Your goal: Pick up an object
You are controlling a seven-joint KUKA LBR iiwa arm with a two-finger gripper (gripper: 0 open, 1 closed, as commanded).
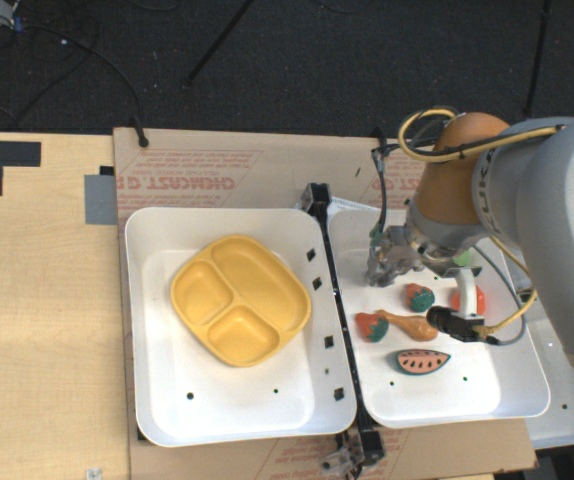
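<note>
The pincer point(379, 271) hangs low in the upper left part of the right bin point(527, 393), close against the divider between the two bins, and whether it is apart or together I cannot tell, since the wrist above it blocks the view; nothing can be seen held in it. The things it could take all lie toward the lower right of it in the frame, inside the same bin. Nearest is a small round green and red toy point(419, 296), just beside the pincer to its right and a little lower. Below that lies a toy chicken leg point(407, 322), its long axis running roughly left to right across the frame with a slight downward slope to the right; a red and green piece point(371, 325) touches its left end, almost straight below the pincer. Lower still, and apart from these, sits a watermelon slice point(423, 361), its long axis also left to right. A red and white thing point(467, 296) stands further right, partly under a cable. My judgement is that the coming move is a short shift down the frame. Room is tight on the left, where the bin wall and divider rise, and open toward the lower part of the bin. The left bin point(157, 398) holds a yellow divided plate point(239, 299), well apart.
</note>
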